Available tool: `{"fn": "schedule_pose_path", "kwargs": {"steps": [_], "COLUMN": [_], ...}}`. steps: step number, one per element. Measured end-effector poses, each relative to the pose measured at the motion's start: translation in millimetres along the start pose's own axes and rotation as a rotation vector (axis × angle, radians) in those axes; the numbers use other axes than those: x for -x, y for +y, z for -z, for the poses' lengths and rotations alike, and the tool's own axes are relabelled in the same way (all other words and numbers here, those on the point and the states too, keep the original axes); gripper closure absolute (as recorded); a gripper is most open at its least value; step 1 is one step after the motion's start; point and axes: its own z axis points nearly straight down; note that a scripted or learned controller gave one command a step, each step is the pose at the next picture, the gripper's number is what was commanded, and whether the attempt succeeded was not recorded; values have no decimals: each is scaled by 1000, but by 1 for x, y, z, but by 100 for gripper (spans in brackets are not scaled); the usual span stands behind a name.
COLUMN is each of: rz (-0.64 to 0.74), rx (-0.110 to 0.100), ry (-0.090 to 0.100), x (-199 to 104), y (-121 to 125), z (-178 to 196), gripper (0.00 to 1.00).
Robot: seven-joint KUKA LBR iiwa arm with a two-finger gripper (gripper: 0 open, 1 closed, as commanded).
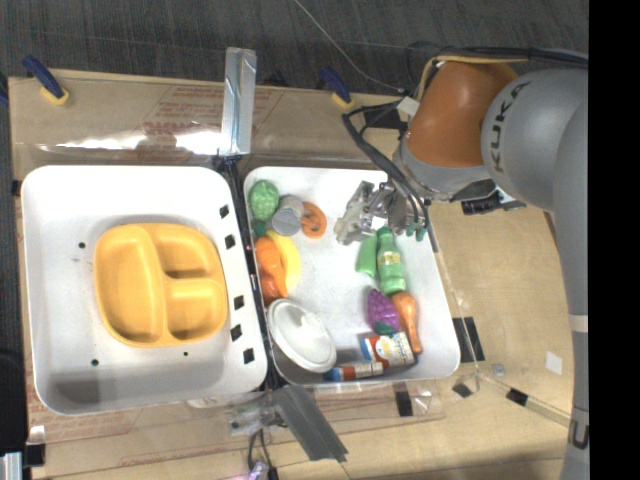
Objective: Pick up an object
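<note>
The left bin (60,298) carries a yellow divided tray (160,280) at its middle, apparently a drop-off spot, while the right bin (330,268) crowds its goods round the rim: a green ball (264,199) at eleven o'clock, a white lid (300,335) at seven, a purple grape bunch (381,310) and carrot (407,318) at five. The gripper (372,211) hangs at one o'clock just above a green bottle (382,255), likely its target; how far its jaws stand apart I cannot tell, and nothing shows between them.
</note>
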Motion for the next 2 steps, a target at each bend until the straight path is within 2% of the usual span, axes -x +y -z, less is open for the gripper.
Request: {"fn": "schedule_pose_path", "kwargs": {"steps": [1,2], "rz": [-122,-222], "rx": [-1,-2], "ry": [-4,-10], "x": [-6,13], "y": [28,-17], "z": [60,156], "gripper": [100,100]}}
